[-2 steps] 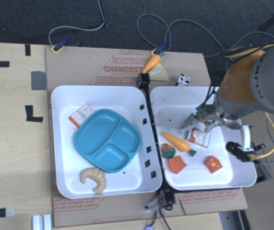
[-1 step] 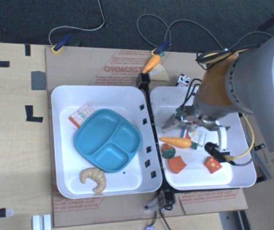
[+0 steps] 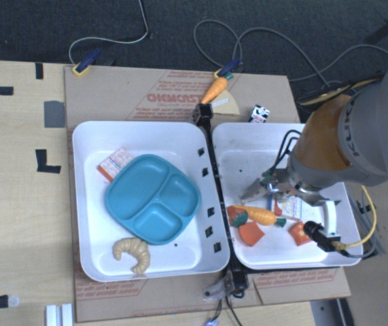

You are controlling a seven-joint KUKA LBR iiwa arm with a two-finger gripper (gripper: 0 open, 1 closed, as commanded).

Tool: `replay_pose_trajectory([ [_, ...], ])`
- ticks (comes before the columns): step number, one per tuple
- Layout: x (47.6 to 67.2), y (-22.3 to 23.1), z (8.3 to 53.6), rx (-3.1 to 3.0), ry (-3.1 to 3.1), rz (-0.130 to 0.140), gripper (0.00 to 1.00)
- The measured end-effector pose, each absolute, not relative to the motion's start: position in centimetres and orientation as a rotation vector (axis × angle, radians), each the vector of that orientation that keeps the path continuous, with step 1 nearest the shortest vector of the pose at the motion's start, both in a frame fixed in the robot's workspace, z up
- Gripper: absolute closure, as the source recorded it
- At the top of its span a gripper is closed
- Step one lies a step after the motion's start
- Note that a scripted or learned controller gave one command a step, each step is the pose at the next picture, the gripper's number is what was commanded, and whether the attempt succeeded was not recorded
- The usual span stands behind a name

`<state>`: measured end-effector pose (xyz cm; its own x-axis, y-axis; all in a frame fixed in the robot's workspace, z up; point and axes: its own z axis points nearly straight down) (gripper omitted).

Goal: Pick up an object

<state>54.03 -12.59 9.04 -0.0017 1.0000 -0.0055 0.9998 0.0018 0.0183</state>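
Reaching in from three o'clock, gripper (image 3: 265, 185) hovering low in the right bin (image 3: 248, 145), grip state impossible to tell. Closing on a toy carrot (image 3: 261, 216) lying just toward six o'clock (orange pieces (image 3: 250, 233) beside it). Probably needing a short descent, then closing.

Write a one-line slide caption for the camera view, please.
Gripper low in the right bin above toy food; blue tray and croissant left.

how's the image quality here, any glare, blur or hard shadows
Camera view: soft, even light; the white bins look bright but not blown out; the croissant casts only a faint shadow; the pincer area is slightly soft, small toys near it hard to resolve.
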Motion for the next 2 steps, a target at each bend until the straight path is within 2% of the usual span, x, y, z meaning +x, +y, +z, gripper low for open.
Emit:
replay_pose_trajectory([
  [1, 48.4, -19.0, 14.9, 2.223, 2.219, -0.002, 0.0],
  [2, 54.2, -12.0, 8.6, 2.215, 2.222, 0.006, 0.0],
])
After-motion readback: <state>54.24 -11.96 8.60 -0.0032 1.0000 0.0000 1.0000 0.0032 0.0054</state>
